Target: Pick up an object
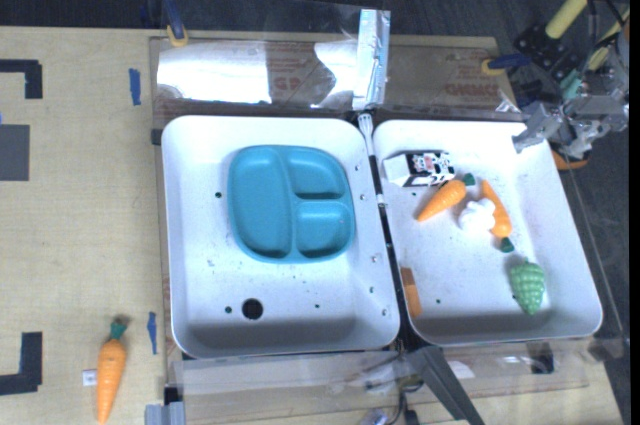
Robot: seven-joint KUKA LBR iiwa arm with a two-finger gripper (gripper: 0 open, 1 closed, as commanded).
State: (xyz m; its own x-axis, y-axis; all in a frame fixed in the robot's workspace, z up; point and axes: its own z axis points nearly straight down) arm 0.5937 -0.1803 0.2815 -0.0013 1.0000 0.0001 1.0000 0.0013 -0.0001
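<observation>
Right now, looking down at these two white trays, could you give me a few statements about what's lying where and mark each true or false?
1. The blue divided plate lies in the left bin. True.
2. A carrot toy lies in the right bin. True.
3. The green bumpy toy sits on the blue plate. False: it lies in the right bin, near its front right corner.
4. Another carrot toy lies inside the left bin. False: it lies on the wooden bench, outside the bins.

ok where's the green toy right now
The green toy lies in the right bin, near its lower right corner, below the white toy and the carrots.
</observation>
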